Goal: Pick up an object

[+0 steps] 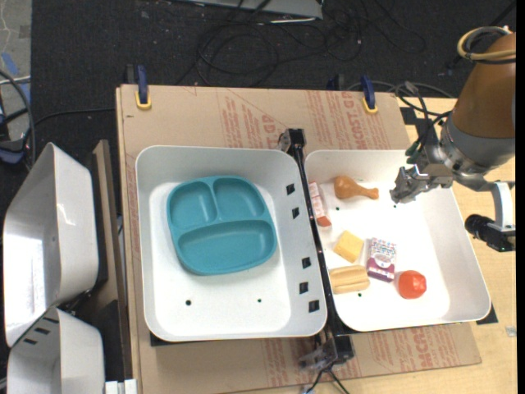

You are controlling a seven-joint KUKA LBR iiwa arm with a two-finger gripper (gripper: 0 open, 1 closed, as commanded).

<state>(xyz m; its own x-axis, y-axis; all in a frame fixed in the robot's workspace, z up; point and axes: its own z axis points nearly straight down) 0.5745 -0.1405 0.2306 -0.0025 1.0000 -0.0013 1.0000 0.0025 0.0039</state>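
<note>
Gripper (408,185) hangs low over the right bin (459,220), upper part; can't tell how far the fingers are parted, nothing visibly held. Nearest pick is the toy drumstick (353,189), just to its left on the bin floor. Prob. light, hard, slick plastic, so pinch across the fat end, not the thin shank.

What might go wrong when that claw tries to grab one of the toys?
The gripper hangs near the right bin's back, beside the drumstick; that rounded toy may roll away when touched. The cheese, carton, hot dog and tomato lie close together, so reaching for one may knock its neighbours.
</note>
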